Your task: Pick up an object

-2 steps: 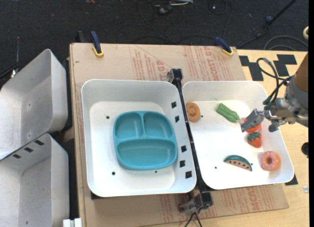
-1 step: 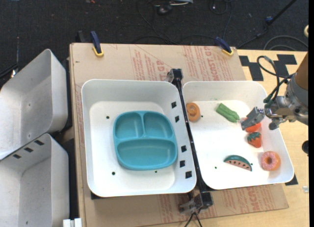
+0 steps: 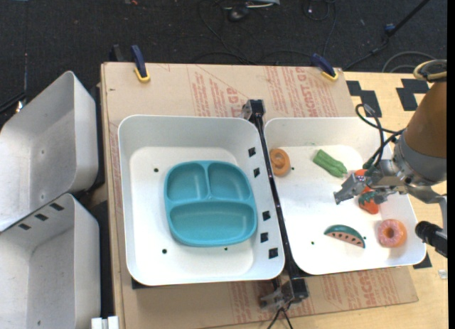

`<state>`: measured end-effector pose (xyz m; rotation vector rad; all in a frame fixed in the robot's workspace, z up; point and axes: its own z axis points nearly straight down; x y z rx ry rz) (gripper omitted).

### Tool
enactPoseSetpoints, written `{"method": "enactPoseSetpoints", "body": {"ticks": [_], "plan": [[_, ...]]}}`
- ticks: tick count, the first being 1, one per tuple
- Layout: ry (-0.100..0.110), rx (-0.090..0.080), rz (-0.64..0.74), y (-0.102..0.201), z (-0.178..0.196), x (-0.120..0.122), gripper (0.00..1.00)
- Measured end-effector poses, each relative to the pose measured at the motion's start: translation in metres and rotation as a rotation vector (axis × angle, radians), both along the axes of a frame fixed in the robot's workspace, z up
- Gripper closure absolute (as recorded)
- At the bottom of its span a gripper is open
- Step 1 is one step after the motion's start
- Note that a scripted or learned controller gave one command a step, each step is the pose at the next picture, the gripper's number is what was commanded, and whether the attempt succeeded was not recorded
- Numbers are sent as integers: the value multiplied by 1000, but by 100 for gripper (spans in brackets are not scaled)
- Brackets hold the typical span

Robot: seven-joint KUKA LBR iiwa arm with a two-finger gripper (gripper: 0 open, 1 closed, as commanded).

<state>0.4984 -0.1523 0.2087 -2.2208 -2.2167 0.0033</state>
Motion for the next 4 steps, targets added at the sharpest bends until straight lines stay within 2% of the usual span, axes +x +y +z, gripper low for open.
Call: {"method": "enactPoseSetpoints", "body": {"ticks": [2, 3, 4], "plan": [[1, 0, 0, 3, -117, -7, 0], [-4, -1, -2, 3, -103, -5, 100], [-8, -2, 5, 5, -57, 4, 100]]}}
